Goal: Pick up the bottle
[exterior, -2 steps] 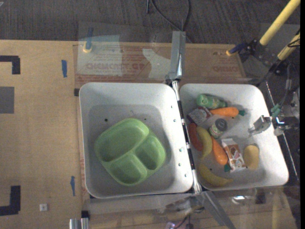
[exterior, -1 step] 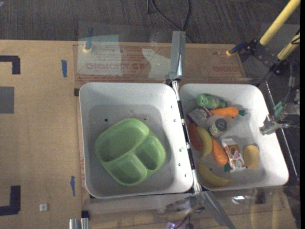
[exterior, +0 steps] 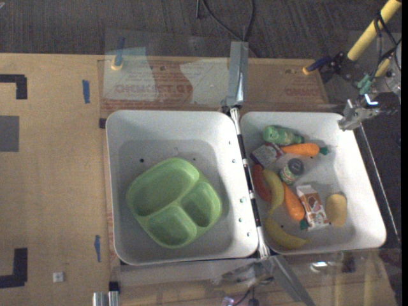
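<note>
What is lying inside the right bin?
The right bin holds a green bottle, two carrots, bananas, a potato and small cartons. Anything beneath the pile is hidden.

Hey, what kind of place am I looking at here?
Probably a robot lab test bench: two shallow white plastic bins on a cardboard-covered bench, toy food like a yellow plastic banana, and cables on carpet.

Green bottle [exterior: 282, 134] lies in right bin [exterior: 366, 190], left bin [exterior: 121, 171] holding tray [exterior: 173, 201].

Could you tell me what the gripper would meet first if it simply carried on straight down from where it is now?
Probably the right bin's upper right rim. The gripper sits over that corner, well away from the green bottle. Its height above the bin is hard to judge from this slanted view.
</note>
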You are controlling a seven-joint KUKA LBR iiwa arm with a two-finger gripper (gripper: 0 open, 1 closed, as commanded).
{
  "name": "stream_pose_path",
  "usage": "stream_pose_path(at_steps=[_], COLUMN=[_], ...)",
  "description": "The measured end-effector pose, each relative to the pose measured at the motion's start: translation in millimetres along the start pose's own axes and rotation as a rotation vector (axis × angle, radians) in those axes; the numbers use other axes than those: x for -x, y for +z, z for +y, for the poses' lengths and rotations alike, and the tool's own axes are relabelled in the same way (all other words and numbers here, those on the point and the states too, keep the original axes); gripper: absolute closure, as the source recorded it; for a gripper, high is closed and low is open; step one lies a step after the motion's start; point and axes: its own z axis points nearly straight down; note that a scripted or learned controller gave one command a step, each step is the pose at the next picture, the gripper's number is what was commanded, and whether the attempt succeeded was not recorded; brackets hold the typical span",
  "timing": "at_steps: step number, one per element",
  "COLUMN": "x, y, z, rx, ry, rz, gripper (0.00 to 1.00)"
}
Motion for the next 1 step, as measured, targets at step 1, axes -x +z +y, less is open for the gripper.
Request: stream_pose_path(at_steps=[1], x=[-4.6], y=[-44.1], z=[32.4], rx=[0.001], ry=[0.289], rz=[-0.001], gripper=[1.00])
